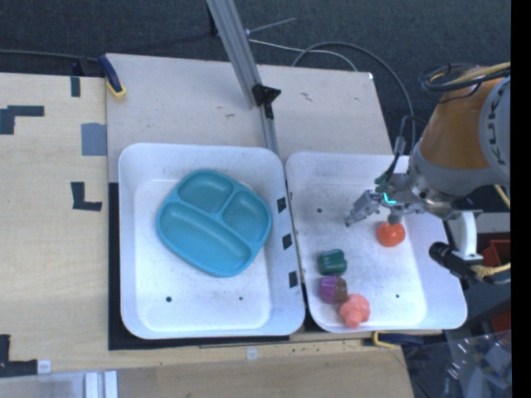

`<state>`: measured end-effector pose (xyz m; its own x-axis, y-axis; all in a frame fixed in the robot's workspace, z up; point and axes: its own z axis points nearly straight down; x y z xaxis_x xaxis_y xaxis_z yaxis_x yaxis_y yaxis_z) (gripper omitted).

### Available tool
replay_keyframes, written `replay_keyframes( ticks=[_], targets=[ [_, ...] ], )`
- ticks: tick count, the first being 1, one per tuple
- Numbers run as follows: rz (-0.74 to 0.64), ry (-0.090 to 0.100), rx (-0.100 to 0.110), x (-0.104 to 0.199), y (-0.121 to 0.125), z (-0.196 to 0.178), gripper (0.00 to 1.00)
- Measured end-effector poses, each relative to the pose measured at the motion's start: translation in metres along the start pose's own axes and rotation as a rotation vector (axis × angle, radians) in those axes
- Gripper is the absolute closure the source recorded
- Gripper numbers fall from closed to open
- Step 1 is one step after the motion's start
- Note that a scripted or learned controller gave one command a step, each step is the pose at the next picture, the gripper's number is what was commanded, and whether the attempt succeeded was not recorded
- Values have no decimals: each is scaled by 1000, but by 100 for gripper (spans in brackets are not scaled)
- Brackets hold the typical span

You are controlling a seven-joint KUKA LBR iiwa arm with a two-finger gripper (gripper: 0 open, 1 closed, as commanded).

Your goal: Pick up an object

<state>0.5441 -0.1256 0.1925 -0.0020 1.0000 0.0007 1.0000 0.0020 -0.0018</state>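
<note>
Pink and nearest the lens, a small pink toy (354,308) sits at the bottom edge of the right bin (440,301), touching a purple piece (333,288) just above it, and a dark green piece (332,261) lies just above that. Three candidates in a tight column, none of them lifted.

Now the fourth: an orange-red ball-like object (391,235), resting on the bin floor off to the right of that column and apart from it. That looks like the one in play, because the gripper (362,211) hangs just above and to its left, hardware low over the bin. One grey finger (358,211) juts out leftward, pointing away from the orange piece, not around it. Whether the pincer is spread or closed, I cannot tell from this slant; what I can say is that nothing sits between its tips.

So the score: approach made, the arm (465,139) with its orange band reaching in from the right, but no grasp, no lift. Everything remains to be done, by my reading: line up over an object, close on it, raise it clear.

Further out, the left bin (133,247) holds a blue divided plate (214,221), lying flat and well apart from the action. A metal post (236,40) slants down to the seam between the bins.
</note>
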Motion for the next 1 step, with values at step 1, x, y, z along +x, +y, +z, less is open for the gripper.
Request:
replay_keyframes(
  ticks=[1],
  targets=[
    [1, 0, 6, -6, 5, 58, 0]
  ],
)
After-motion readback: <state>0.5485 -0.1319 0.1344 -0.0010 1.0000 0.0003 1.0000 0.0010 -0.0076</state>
